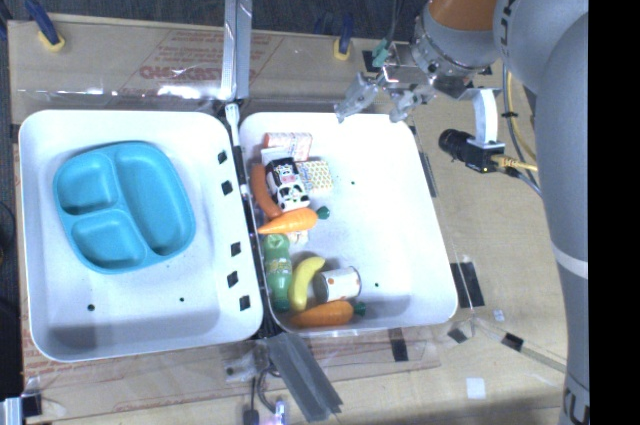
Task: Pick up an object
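Note:
The right bin [400, 213] holds a pile of toy food along its left side: a carrot [288, 222], a second carrot [320, 315], a yellow banana [304, 279], a green vegetable [277, 271], a small can [341, 284], a black-and-white carton [286, 181] and a pink-and-white box [287, 145]. My gripper [378, 102] hangs over the bin's far rim, above and right of the pile. Its two fingers are spread apart with nothing between them.
The left bin [60, 313] holds a blue divided plate [122, 203]. A metal bar [237, 48] stands upright between the bins at the back. Blue clamps [44, 23] hold the cardboard backing. The grey arm [540, 63] fills the right side.

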### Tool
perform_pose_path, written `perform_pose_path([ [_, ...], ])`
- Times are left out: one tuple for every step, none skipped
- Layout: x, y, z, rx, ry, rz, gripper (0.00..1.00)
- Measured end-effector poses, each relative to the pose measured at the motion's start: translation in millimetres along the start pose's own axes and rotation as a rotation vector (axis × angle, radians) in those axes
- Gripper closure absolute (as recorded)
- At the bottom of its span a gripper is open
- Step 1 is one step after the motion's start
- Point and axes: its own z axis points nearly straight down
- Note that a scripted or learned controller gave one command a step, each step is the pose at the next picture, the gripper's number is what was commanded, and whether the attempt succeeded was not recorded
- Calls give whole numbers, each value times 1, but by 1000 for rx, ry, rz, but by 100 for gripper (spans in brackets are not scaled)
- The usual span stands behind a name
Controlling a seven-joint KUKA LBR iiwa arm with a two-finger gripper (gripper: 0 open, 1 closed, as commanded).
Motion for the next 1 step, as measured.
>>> perform_pose_path([
  [27,4,146,-11,0,89,0],
])
